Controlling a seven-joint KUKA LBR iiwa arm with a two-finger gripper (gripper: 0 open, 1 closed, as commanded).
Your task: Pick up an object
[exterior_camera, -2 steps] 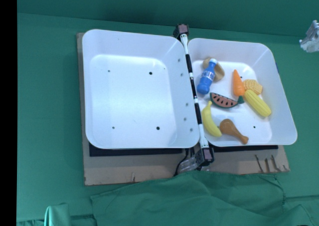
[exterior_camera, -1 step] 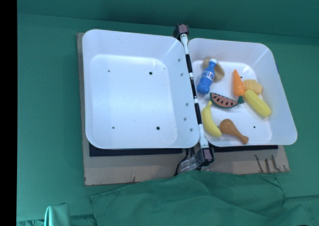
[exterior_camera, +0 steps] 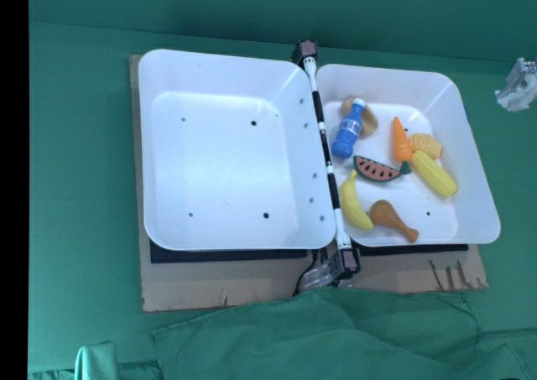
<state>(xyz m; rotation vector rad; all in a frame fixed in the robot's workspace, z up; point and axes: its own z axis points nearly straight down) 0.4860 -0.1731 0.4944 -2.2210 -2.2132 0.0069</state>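
Observation:
The right bin holds several toy foods. A blue bottle lies near its left wall, partly over a brown piece. An orange carrot, a small orange-yellow piece and a yellow corn cob lie toward the right. A watermelon slice sits mid-bin. A banana and a brown drumstick lie near the front wall. My gripper shows as a pale grey shape at the right edge, outside the bin and well apart from all the toys.
The left bin stands beside the right one, with a black-and-white striped bar running between them. Both rest on a cardboard sheet. Crumpled green cloth lies along the front.

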